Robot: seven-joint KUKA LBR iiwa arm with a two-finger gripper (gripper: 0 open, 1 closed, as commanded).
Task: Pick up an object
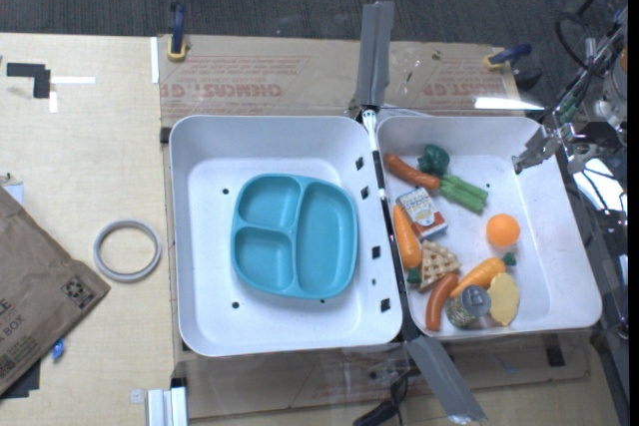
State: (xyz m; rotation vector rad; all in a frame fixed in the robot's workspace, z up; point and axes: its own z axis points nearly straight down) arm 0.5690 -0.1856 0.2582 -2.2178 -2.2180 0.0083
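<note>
Bench: pale wood on the left side, with brown cardboard under the two bins.
Left bin: shallow and white, holding one thing.
Right bin: shallow and white, hard against the left bin's right edge, crowded with toy food.
Blue tray: teal, three compartments, lying flat in the middle of the left bin.
Arm: at the bench's far right corner, a tangle of grey metal and cables above the right bin's far right rim.
Hand: a pointed tip hangs just over the right bin's far right rim, apart from the food; whether it is spread or pressed together I cannot tell.
Tape ring: grey, flat on the bench near its left edge.
Green vegetable: toward the right bin's far edge.
Carrots: along the right bin's left wall.
Orange ball: alone, middle right of the right bin.
Waffle piece: beside the carrots, near the bin's front.
</note>
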